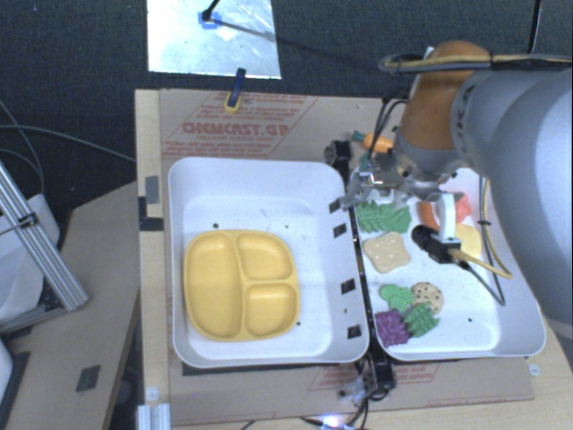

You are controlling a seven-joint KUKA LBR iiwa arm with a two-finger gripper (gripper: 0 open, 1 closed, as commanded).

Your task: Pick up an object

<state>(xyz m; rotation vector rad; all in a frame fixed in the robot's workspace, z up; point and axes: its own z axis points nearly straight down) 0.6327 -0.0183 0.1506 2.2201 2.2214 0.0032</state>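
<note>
A yellow divided tray [240, 284] lies in the left white bin [260, 179]. Behind the bins, on the brown cardboard sheet [242, 125], rests a blue-and-yellow marker [235, 90] — beyond it, a shiny foil square [213, 23].

The arm [501, 141] is hanging over the right bin's [515, 330] far end, blocking it; toy foods [407, 307] are crowding its left wall. A yellow tray [240, 283] is filling the left bin's [260, 182] near half, leaving the far half open.
</note>
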